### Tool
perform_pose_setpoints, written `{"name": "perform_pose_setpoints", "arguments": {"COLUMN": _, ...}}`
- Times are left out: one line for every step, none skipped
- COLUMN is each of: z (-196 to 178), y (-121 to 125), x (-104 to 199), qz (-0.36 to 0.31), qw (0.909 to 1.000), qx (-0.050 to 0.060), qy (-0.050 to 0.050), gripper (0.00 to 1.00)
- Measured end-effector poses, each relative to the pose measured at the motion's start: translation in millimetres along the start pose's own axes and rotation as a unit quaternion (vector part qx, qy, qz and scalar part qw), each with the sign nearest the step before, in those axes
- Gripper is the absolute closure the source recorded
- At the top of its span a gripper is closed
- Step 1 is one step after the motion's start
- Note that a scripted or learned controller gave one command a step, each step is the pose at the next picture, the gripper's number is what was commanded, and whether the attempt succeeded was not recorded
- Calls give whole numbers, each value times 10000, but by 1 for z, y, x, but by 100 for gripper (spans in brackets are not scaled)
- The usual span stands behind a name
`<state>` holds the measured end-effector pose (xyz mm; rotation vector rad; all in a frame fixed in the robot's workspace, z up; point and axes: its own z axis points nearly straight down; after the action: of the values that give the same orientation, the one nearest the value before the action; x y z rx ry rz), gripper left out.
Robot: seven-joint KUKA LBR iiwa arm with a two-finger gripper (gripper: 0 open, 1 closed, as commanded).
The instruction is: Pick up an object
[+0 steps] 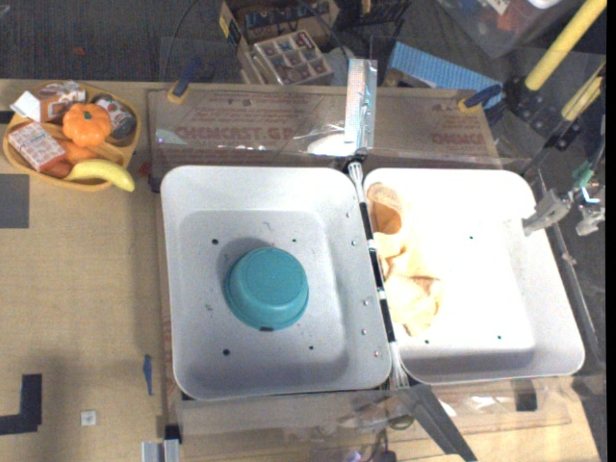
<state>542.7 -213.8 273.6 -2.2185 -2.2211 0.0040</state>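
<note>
A teal bowl (268, 287) lies upside down in the middle of the left bin (192, 210). In the right bin (500, 258), an orange-brown object (385, 210) rests against the left wall. Pale yellow pieces (412, 295) lie just below it, washed out by glare. My gripper (563, 208) hangs at the far right, over the right bin's right rim and far from every object. Nothing shows in its grasp.
A yellow dish (67, 142) with a small pumpkin, a banana and little boxes sits on the bench at top left. Cardboard and plastic sheeting (327, 123) lie behind the bins. Crates and a yellow bar (573, 27) crowd the back.
</note>
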Motion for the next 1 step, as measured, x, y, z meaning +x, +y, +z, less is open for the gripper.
{"name": "perform_pose_setpoints", "arguments": {"z": 35, "y": 14, "x": -10, "qz": -1011, "qw": 9949, "qx": 4, "qy": 7, "gripper": 0}}
